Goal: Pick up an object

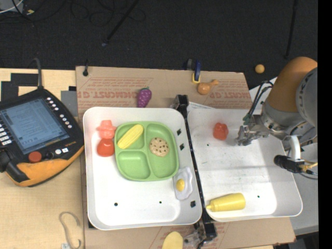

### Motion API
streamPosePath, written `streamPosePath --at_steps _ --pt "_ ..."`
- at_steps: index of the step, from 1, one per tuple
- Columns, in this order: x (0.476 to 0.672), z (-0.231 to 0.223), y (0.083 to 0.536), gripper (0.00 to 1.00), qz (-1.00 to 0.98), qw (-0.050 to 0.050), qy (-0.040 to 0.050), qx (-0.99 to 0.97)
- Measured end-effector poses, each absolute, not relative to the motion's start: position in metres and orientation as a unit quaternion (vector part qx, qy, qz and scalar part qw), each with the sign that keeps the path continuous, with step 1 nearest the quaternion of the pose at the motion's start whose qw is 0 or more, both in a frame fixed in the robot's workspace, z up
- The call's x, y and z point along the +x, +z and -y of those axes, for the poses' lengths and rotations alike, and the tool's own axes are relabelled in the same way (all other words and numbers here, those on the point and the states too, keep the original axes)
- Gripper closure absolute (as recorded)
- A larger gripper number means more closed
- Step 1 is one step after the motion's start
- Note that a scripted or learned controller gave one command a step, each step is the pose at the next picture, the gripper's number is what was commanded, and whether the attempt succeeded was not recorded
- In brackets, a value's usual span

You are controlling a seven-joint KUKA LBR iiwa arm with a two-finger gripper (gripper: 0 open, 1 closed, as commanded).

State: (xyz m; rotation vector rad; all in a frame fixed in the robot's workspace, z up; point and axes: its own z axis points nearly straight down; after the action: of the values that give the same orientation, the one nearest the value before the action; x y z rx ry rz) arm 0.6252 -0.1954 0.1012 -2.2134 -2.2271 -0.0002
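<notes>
At the near edge of the bench, a yellow lemon-like piece (173, 239) lies on the cardboard just outside the bins. Inside the right bin (280, 204), against its near wall, rests a yellow mustard bottle (226, 202) on its side. A fried-egg toy (181, 183) sits by the near right corner of the left bin (104, 206), close to the divider between the two.

Farther in, the left bin carries a green divided plate (139, 167) with a corn cob (129, 136) in one compartment and a cookie (159, 147) in another; an orange-pink toy (106, 139) stands just left of the plate.

In the right bin's far half lies a small red object (220, 131) (the nearest thing to the arm's tool). The gripper (245, 137) hangs low over the bin floor just to the right of it, apart from it, with nothing visible between its fingers; whether they are spread or closed cannot be told.

Beyond the bins, on the cardboard, lie purple grapes (144, 96) and an orange pear-shaped toy (206, 86). A control pendant (36, 134) rests at far left.
</notes>
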Motion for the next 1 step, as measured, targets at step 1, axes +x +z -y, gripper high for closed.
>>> streamPosePath --at_steps 1 --pt "0.6303 0.191 0.1618 1.0 0.707 -0.001 -0.001 -0.707"
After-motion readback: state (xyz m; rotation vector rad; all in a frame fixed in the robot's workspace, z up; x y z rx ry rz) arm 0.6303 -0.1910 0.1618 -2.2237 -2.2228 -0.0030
